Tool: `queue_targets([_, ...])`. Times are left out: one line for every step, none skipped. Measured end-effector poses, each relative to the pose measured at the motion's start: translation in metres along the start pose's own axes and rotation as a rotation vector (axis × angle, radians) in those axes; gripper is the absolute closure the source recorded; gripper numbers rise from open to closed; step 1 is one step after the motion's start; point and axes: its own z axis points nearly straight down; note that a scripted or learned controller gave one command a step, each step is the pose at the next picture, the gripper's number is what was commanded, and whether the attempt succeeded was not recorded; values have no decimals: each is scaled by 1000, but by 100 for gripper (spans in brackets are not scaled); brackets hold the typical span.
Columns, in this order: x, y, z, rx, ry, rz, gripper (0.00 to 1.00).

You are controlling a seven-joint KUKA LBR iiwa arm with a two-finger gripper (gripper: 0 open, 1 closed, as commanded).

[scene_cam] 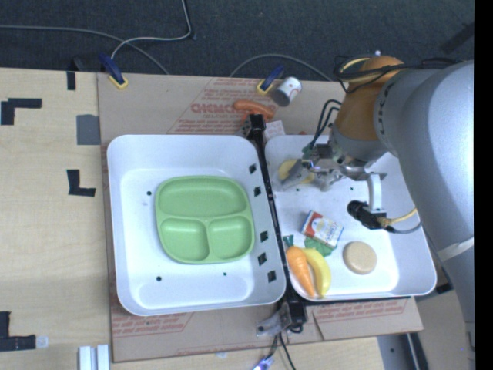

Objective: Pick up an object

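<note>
We see the gripper (317,168) low in the right bin (408,280) by a yellow piece (289,168), its grip state unclear; carrot (299,270), banana (320,270), carton (322,228) and cookie (360,257) lie nearby, while the left bin (127,206) holds a green tray (204,218).

We count two white bins, the left bin (127,206) and the right bin (408,260); one green divided plate (205,217); one carrot (300,270); two bananas (319,270) (290,169); one small carton (321,229); one round biscuit (360,257).

It looks like a robotics lab: two white bins (123,206) clamped on a cardboard sheet (216,106) over a wooden desk (38,206), black tape marks (77,182), loose cables (154,41), toy food (308,268).
</note>
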Motion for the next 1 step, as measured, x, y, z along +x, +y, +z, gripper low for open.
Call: queue_targets([12, 29, 2, -2, -1, -1, 0])
